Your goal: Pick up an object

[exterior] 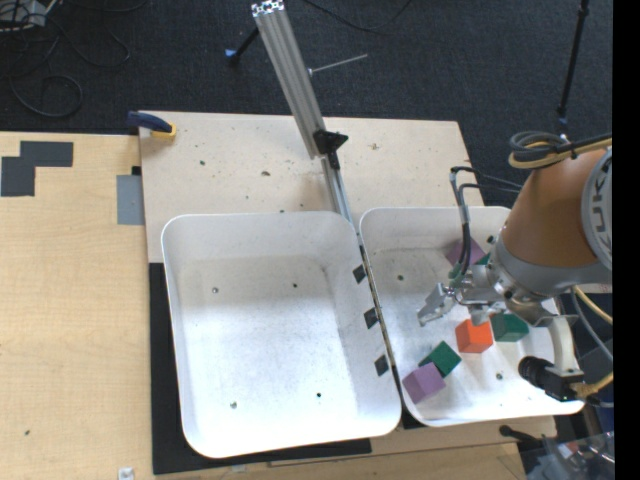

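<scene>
Hovering pincer [447,303], right bin [400,238], orange block [474,336]

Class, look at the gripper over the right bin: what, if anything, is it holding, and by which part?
It cannot be told. The gripper sits low over the orange block in the right bin, but no object shows between its fingers.

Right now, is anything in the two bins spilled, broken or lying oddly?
Nothing stands out. The blocks, orange, green and purple, lie loose inside the right bin. None hangs over a rim, and nothing looks broken.
</scene>
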`<state>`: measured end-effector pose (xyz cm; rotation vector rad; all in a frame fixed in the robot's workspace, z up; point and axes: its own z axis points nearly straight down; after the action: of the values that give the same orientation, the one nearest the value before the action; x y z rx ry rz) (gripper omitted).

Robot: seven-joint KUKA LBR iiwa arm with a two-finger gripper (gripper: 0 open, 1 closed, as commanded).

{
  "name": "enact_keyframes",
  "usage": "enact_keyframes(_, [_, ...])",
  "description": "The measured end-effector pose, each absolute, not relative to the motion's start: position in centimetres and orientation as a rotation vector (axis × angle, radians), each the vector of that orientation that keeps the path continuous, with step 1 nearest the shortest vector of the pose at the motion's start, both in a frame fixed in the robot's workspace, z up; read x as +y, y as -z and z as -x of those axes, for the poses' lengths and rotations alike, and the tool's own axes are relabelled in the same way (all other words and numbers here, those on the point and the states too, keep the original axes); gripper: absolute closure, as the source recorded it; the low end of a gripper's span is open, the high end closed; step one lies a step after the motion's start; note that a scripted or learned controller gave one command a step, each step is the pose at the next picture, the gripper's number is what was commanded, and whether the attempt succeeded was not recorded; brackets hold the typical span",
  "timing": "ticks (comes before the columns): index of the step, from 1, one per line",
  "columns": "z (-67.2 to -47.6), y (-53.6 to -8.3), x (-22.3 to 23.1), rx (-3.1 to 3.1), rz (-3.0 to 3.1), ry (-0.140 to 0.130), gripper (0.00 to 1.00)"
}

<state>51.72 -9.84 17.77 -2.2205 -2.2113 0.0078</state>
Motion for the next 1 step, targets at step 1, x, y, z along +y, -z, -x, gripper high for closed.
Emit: enact_keyframes(1, [-51.27, -12.31, -10.79, -2.214, 2.217, -0.009, 0.0])
